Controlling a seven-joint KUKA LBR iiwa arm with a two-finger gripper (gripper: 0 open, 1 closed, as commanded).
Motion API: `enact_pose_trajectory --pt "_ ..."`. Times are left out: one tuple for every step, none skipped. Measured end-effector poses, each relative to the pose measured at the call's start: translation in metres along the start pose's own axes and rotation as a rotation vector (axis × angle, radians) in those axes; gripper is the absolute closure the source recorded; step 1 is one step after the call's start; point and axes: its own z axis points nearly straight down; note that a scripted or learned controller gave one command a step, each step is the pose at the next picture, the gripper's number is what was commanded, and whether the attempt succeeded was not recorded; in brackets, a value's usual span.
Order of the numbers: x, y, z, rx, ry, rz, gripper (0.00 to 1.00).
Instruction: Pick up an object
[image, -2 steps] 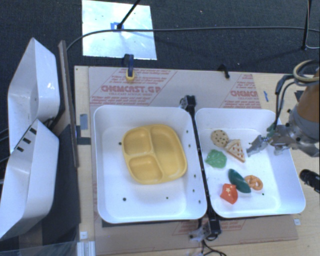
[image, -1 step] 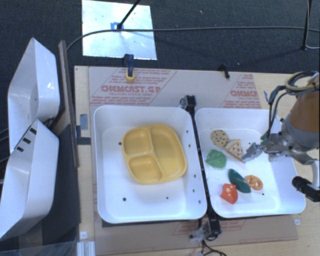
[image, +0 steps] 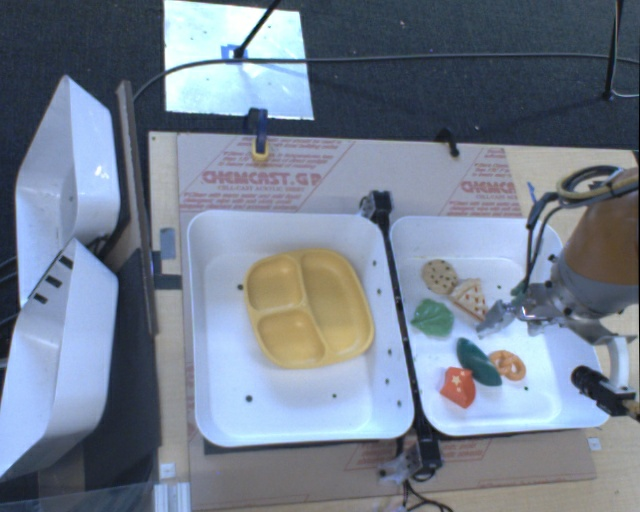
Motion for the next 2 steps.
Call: enact_pose_trajectory --pt "0.0 0.0 0.052 0.0 0.0 -0.001 0.0" --pt "0.0 0.001 0.04 -0.004 -0.001 -0.001 1.0"
